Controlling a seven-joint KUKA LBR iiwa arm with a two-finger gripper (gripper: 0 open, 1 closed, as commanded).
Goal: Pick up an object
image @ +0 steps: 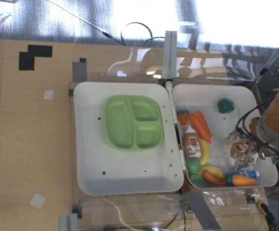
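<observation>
In the right bin (211,93), toward its 4 o'clock corner, the gripper (247,155) is seen lowered among the clutter, and whether anything is caught there cannot be told. A large carrot (200,124) is placed at 10 o'clock from it, a dark green lump (225,105) at 11 o'clock, and a banana (204,150), a green ball (193,165) and a small carrot (244,180) are scattered from 9 to 6 o'clock. A green divided plate (132,121) is set in the left bin (89,143) on the bench (29,143).
</observation>
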